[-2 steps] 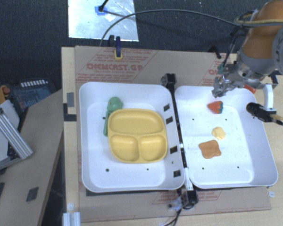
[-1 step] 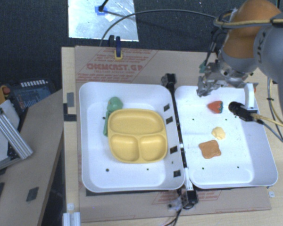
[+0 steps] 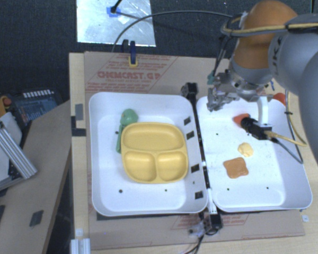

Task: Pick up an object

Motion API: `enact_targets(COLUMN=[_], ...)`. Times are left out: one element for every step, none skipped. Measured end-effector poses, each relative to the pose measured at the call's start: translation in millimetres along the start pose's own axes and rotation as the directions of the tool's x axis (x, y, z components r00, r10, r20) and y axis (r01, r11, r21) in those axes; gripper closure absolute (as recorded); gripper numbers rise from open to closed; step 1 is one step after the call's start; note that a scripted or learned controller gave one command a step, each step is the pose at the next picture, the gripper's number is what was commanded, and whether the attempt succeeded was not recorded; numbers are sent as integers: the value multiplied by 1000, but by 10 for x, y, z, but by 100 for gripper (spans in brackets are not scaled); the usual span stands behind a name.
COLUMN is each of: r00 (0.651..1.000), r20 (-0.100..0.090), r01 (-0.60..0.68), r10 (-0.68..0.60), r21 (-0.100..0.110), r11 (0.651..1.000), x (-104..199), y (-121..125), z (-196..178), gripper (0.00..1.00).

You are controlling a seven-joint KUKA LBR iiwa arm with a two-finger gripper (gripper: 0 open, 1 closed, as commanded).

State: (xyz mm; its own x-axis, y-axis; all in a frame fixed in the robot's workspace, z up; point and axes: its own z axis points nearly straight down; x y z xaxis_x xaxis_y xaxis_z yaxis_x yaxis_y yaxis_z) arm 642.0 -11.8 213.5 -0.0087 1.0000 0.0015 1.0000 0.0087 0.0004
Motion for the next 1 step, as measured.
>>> enact_targets(r00=[1000], r20=[0], r01=[1], r10=[-1], r21=[0], r11=[1000], x=[628], y=[-114], z=[-19], gripper=[100])
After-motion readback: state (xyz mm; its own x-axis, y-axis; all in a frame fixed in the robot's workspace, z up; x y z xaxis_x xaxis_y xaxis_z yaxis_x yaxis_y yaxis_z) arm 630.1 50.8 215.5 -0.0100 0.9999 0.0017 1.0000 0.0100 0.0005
